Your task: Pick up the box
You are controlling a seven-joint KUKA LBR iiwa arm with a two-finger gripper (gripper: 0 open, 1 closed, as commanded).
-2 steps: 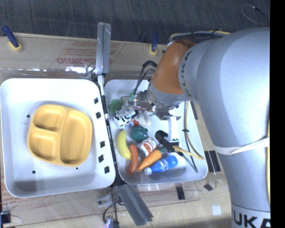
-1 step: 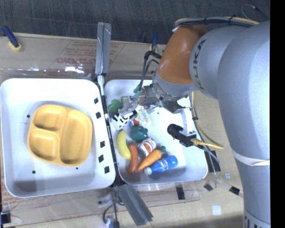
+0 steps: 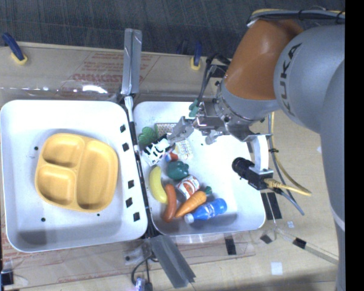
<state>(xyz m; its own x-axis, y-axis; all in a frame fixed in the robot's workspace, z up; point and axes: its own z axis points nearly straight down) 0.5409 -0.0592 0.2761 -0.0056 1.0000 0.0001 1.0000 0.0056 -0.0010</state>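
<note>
One banana [image 3: 158, 185], one carrot [image 3: 190, 204], one bottle [image 3: 207, 211] (pincer [image 3: 183, 128] state: cannot tell).

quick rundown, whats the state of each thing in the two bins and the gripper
gripper: low over the right bin's far left part, nothing visibly held
yellow tray: flat in the left bin, compartments up
banana: lying by the right bin's left wall
carrot: lying tilted
blue bottle: on its side
right bin: holding the toy pile
</note>
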